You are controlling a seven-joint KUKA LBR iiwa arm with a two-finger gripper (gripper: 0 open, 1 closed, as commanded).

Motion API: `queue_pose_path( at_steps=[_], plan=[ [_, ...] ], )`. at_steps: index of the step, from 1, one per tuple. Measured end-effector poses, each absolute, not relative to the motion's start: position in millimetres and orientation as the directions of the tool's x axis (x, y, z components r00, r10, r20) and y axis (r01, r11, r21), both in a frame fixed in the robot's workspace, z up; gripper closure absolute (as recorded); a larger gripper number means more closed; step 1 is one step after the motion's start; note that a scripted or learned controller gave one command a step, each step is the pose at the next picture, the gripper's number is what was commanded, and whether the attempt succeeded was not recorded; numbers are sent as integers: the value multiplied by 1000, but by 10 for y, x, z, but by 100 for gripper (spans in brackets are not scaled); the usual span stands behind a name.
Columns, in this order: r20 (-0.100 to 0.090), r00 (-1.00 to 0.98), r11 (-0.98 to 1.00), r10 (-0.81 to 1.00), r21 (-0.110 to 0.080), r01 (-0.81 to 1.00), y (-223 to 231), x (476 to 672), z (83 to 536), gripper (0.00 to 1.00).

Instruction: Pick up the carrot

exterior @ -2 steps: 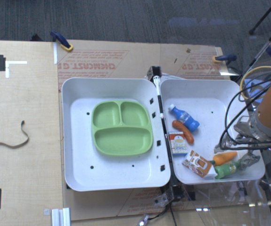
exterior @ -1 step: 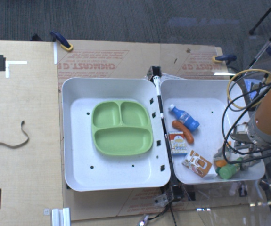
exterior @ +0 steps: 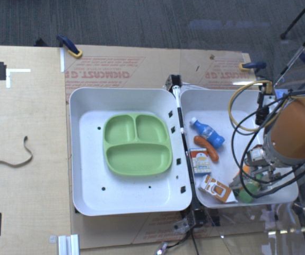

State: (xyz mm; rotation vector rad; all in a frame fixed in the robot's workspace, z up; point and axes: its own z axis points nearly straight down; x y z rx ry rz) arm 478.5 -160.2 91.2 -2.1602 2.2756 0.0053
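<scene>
Gripper (exterior: 252, 180) is down in the right bin's (exterior: 216, 101) near corner over something orange-green, probably the carrot (exterior: 246, 191); can't tell its state. Next: lift.

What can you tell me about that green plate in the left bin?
The green plate looks like smooth pale green plastic, roughly square with rounded corners. Raised ridges split it into three sections: two small ones at the far side, one long one nearer. It lies flat, right way up, mid-floor in the left bin, holding nothing.

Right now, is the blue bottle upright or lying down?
Lying down: the bottle rests on its side in the right bin, cap toward upper left.
</scene>
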Motion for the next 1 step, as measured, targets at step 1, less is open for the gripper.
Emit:
queue_pose_path(
  at_steps=[1],
  plan=[
    [-6,-316,316,-949,-3,-949,-1680,5071,920,0]
  ],
)
